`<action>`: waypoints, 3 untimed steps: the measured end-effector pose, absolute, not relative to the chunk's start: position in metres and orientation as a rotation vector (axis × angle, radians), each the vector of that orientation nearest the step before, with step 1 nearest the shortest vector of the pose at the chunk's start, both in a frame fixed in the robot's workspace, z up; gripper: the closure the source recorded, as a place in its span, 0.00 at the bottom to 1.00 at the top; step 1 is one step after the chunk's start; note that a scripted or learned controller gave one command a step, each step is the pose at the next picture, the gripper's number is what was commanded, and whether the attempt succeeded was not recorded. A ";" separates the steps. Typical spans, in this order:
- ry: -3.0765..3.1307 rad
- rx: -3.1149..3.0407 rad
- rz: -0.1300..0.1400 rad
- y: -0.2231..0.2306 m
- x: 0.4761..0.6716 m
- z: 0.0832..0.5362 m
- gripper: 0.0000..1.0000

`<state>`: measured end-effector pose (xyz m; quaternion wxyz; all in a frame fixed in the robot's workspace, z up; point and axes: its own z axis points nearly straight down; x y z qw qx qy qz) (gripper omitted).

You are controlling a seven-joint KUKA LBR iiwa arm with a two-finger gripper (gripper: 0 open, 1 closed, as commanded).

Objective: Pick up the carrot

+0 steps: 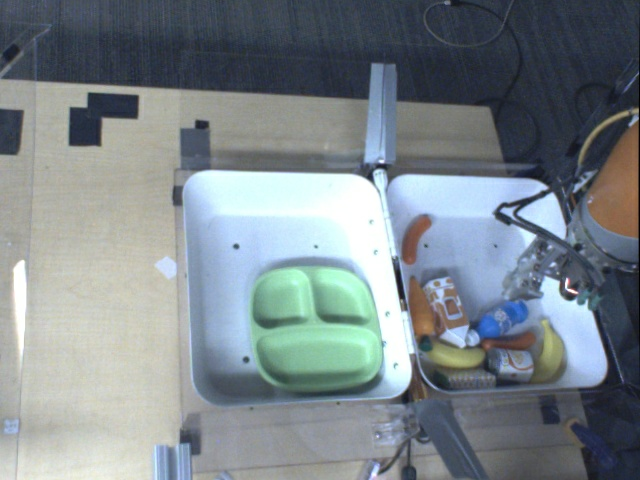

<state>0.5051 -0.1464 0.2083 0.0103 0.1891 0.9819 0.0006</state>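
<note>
in the camera view you see the carrot (422, 308) lying in the right bin (470, 193), along its left wall, just beside a small carton (447, 305). the gripper (532, 273) hangs over the same bin, well apart from the carrot, toward its right side above a blue bottle (500, 320). i cannot tell its state.

Green divided tray (318, 328) in left white bin (215, 268), carrot (421, 308) against right bin's (470, 203) left wall, gripper (527, 276) hovering above bananas (548, 350), small packets nearby
</note>
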 end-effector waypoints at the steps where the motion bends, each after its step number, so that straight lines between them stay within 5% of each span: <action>1: 3.024 -0.813 -0.007 -0.196 0.493 0.217 1.00; 2: 3.108 -0.369 -0.004 -0.206 0.545 0.259 1.00; 3: 2.888 -1.206 -0.004 -0.141 0.603 0.234 1.00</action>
